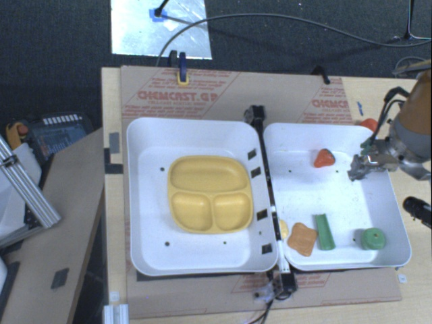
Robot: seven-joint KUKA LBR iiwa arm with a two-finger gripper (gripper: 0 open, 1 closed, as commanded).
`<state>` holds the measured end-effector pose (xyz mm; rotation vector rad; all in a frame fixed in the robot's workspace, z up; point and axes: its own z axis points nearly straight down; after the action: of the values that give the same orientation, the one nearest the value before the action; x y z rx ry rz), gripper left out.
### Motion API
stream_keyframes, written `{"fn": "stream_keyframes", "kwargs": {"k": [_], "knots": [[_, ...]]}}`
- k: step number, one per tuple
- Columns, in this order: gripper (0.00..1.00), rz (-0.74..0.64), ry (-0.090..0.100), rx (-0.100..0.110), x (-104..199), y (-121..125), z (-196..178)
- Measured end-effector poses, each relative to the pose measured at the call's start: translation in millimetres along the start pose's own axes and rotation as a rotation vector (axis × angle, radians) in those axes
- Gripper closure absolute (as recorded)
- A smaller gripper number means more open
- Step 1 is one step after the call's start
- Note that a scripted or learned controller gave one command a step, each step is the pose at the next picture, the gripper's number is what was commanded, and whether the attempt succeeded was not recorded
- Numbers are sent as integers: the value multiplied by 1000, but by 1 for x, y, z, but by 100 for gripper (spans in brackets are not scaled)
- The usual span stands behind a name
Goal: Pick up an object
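The right bin [297, 194] holds an orange-red piece [324, 158] near its back, a green block [324, 231], an orange-tan piece [303, 239] and a round green piece [372, 238] along its front. A small yellow piece [283, 230] lies at the bin's left wall. My gripper [357, 168] hangs at the bin's right side, to the right of the orange-red piece and apart from it, with nothing seen between its fingers.
The left bin [145, 201] bears a yellow three-compartment plate [209, 193]. A black divider [263, 181] runs between the bins. A black part [418, 211] sticks in at the right edge. Cables cross the floor behind the bench.
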<state>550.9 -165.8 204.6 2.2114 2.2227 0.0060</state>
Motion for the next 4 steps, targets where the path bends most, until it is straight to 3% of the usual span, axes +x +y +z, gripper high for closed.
{"fn": "stream_keyframes", "kwargs": {"k": [1, 3, 4], "knots": [[100, 0, 0, 0, 0, 2, -51], [100, -4, 3, 5, 96, 5, -37], [100, -5, 4, 6, 149, -8, -40]]}}
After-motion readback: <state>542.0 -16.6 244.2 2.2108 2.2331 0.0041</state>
